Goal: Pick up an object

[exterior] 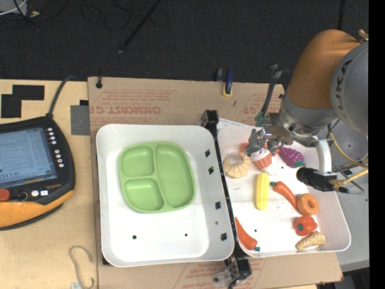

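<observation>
1. Claw [260, 142] low in right bin [337, 236], near its top-left; can't tell how far open or if it grips anything.
2. Cupcake toy [262, 158] directly under claw, garlic [236, 167] just left, grapes [291, 156] right.
3. Green tray [157, 177] in left bin [153, 245].

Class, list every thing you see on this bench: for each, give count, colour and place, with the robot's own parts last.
Bins: 2, white, side by side.
Divided tray: 1, green, left bin.
Corn cob: 1, yellow, right bin, middle.
Grapes: 1, purple, right bin, far side.
Chilli: 1, red-orange, right of the corn.
Tomato: 1, red, right bin, near side.
Control tablet: 1, grey and orange, left of bins.
Gripper: 1, grey, over right bin.
</observation>
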You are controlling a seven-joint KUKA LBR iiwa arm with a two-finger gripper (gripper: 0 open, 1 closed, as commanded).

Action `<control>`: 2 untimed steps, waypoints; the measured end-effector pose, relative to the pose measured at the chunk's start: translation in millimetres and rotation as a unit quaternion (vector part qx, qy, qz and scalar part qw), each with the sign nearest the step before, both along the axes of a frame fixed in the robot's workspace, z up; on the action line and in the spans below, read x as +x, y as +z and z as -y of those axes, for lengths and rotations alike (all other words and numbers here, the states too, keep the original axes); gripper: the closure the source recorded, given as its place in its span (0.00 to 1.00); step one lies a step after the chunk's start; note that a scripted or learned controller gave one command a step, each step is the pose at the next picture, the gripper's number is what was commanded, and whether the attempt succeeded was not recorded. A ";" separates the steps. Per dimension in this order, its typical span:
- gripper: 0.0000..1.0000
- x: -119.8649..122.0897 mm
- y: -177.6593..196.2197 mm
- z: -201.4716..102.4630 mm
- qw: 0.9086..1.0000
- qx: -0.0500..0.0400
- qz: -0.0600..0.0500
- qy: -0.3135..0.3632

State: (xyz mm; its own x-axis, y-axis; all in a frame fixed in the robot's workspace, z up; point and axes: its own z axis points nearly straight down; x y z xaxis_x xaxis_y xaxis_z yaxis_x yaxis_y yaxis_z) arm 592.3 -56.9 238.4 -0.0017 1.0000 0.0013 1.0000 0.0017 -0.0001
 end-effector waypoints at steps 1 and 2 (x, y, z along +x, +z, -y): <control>1.00 42.8 -3.6 -7.9 1.000 0.000 0.000 -0.001; 1.00 29.4 -5.4 -3.1 1.000 -0.001 -0.002 -0.001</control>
